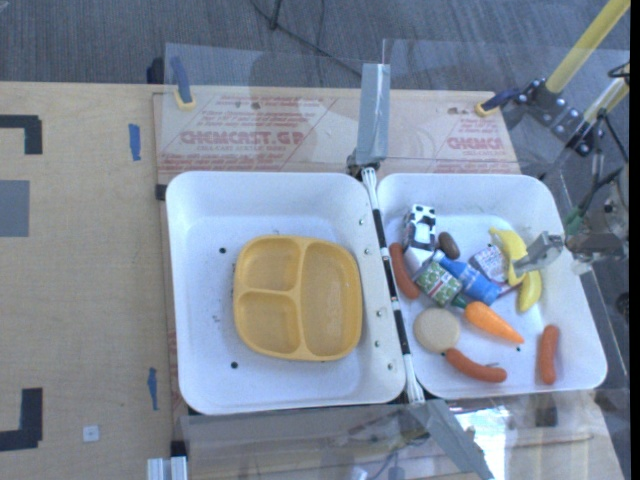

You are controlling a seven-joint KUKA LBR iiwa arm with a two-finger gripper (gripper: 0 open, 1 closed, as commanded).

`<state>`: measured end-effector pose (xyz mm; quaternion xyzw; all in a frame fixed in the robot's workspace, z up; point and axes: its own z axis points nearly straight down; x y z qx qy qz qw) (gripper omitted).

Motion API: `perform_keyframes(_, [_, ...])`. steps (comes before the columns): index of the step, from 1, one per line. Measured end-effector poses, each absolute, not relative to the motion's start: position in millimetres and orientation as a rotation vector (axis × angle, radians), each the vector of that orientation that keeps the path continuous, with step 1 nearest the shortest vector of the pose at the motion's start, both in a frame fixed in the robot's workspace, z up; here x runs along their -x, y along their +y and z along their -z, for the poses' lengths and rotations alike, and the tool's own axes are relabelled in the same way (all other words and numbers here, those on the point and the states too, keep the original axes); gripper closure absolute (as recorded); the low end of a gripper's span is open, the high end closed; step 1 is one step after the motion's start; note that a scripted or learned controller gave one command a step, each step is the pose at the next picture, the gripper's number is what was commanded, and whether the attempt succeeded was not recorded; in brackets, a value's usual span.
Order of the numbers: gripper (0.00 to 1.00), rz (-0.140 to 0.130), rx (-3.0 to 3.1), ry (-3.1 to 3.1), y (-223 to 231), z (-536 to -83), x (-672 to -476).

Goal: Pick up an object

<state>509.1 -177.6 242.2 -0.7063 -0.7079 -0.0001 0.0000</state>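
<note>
On the right side of the bench, the right bin point(575, 268) is full of little toy foods. The gripper point(538, 253) comes in from the right and sits low over this bin, right by the banana point(518, 265). Its two fingers look a little apart, with the banana just at their tips, but I cannot tell if they have hold of it. The banana is yellow and bent, and it lies near the right wall. It looks like a plastic toy, so it should be light, hard and a bit slippery. A good place to take it is across the middle, where it is thin and the fingers can fit on both sides. Close by are a carrot point(492, 323), a blue bottle point(470, 276), a green box point(438, 282), a round cookie point(436, 330), three sausages, one by the middle wall point(403, 271), and a black and white cow toy point(423, 224). They are packed tight, so a grab could bump them. The left bin point(200, 298) has a yellow plate point(297, 297) with three parts.
</note>
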Motion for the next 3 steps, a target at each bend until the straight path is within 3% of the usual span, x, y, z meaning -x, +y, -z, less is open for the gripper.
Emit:
perform_keyframes(1, [0.00,0.000,2.239,-2.203,-172.9,-174.4,-535.5])
perform_keyframes(2, [0.00,0.000,2.240,-2.203,-173.1,-174.5,-535.5])
perform_keyframes(3, [0.00,0.017,2.282,-2.185,-206.0,-94.8,-607.5])
